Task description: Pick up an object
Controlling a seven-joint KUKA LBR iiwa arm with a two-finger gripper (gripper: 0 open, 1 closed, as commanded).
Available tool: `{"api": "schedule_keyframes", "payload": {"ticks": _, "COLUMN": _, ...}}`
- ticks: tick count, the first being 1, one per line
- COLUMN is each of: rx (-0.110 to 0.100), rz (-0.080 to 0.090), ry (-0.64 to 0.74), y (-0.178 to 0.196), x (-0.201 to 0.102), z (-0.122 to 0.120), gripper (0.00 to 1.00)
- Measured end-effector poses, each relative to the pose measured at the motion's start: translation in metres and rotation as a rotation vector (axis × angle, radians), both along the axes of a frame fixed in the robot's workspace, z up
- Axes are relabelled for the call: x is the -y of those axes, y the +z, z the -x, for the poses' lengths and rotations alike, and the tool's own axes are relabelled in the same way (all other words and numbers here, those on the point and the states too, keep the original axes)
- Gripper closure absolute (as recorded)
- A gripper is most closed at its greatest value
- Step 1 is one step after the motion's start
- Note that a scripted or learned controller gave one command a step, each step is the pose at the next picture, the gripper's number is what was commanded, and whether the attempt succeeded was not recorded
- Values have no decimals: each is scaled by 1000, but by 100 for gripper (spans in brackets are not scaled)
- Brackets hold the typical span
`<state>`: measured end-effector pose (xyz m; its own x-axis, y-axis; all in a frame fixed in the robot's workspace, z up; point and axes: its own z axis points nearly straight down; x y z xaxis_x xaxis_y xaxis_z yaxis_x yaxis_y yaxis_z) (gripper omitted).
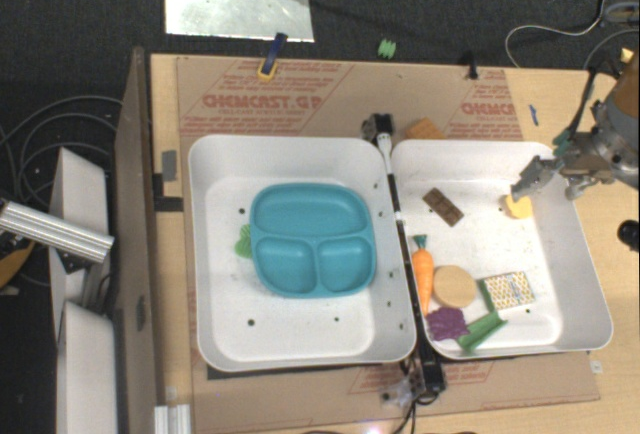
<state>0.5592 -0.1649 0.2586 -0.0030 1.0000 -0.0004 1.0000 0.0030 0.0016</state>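
My gripper [552,184] hangs over the upper right corner of the right bin [575,267], open, with nothing between its fingers. One finger [527,179] points down-left, just above a small yellow piece [518,208] lying on the bin floor. Also in this bin are a brown bar [443,206], an orange carrot [423,271], a round tan disc [454,286], a purple bunch [447,323], a green stick [482,331] and a small patterned packet [509,290].
The left bin [215,322] holds a blue divided plate [312,238] with a small green item [243,243] at its left edge. A black divider [396,222] runs between the bins. An orange block [425,129] lies on the cardboard behind them.
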Motion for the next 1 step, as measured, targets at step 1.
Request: {"api": "schedule_keyframes", "payload": {"ticks": 1, "rx": -3, "rz": -2, "ry": 6, "y": -75, "x": -53, "z": -27, "gripper": 0}}
